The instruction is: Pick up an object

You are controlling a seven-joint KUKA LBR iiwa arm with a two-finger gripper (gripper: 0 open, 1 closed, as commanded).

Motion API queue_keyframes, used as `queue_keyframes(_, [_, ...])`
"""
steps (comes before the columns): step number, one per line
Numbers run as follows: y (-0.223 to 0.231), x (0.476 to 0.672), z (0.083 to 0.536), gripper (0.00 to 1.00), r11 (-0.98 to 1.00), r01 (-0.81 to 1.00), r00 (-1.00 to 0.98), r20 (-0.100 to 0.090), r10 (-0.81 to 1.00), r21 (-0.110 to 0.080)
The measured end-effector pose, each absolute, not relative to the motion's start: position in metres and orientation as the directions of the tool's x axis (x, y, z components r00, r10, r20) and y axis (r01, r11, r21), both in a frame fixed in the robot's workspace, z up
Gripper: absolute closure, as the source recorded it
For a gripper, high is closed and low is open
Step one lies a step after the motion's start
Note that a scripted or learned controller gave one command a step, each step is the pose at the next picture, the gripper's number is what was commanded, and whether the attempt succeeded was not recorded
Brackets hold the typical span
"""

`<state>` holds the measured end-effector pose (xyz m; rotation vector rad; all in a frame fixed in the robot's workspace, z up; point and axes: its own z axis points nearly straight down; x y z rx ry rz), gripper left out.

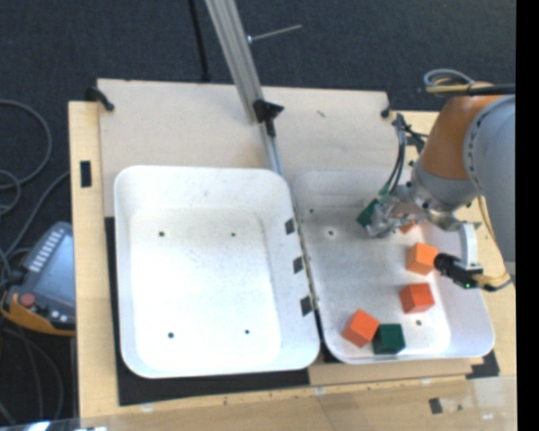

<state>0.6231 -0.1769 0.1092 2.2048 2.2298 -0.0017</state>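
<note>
1. Down in the right bin (337, 200) lie four blocks, all in its front-right part: an orange block (421, 258) by the right wall, a red-orange block (417, 297) just below it, another orange block (360, 327) near the front rim, and a dark green block (389, 338) touching that one's right side.
2. Each block is a small cube with plain faces; the three orange ones stand out sharply on the white floor, and the green one is much darker.
3. A small green piece (368, 214) shows at the gripper's left edge; whether it is a loose object or part of the tool cannot be told.
4. The gripper (382, 218) sits low over the upper middle of the right bin, with the grey arm (485, 169) and its orange band (449, 137) coming in from the right.
5. Its opening, and whether it has hold of anything, cannot be told, since the wrist and cables cover it.
6. The nearest block, the orange one by the right wall, lies just to the lower right of the gripper and apart from it; the front pair lies well apart from it.
7. The left bin (207, 268) sits beside the right bin, their walls meeting at a row of dark clips.
8. A slanted metal post (238, 48) rises from the board behind the bins.
</note>
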Motion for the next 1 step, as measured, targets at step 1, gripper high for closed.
queue_keyframes(1, [-0.1769,0.6227,0.1084,0.00,0.014,1.000,-0.014,-0.005,1.000,0.001])
